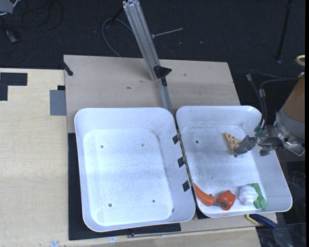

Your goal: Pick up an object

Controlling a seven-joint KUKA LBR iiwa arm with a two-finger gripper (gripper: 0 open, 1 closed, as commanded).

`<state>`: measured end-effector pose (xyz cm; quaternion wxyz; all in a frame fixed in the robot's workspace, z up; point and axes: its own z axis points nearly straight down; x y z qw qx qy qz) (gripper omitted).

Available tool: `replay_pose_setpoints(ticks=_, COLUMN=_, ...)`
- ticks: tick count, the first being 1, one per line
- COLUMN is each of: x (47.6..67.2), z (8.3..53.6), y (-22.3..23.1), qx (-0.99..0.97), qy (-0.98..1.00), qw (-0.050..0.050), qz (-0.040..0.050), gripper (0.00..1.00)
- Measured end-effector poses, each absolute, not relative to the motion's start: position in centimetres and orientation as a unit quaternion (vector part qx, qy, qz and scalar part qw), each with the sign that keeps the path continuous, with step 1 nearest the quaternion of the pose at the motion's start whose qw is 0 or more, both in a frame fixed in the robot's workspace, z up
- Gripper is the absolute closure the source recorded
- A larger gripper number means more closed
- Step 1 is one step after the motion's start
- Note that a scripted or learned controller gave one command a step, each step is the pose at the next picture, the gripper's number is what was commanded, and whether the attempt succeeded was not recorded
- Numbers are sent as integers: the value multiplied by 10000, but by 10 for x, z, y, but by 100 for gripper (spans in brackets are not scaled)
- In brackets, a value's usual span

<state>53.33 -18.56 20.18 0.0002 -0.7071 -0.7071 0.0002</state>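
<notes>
Gripper (245,145) fingers, dark and metallic, hang over the right bin (206,115), touching or just beside a tan, wedge-shaped piece (230,140); whether they are spread or pinched I cannot tell. Along the bin's near edge lie a slim orange carrot-like shape (202,194), a glossy red pepper (226,199), a lumpy white object (247,193) and a green one (258,198). Its smooth white plastic is faintly speckled.

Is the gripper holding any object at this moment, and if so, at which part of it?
It cannot be told. The gripper sits right beside the tan wedge-shaped piece in the right bin, touching or overlapping its edge, but no object is clearly between its fingers.
</notes>
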Motion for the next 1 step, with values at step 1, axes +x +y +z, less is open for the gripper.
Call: replay_pose_setpoints(ticks=1, x=590, z=169, y=-194, qx=-7073, qy=-7069, qw=15, qz=11, gripper=0)
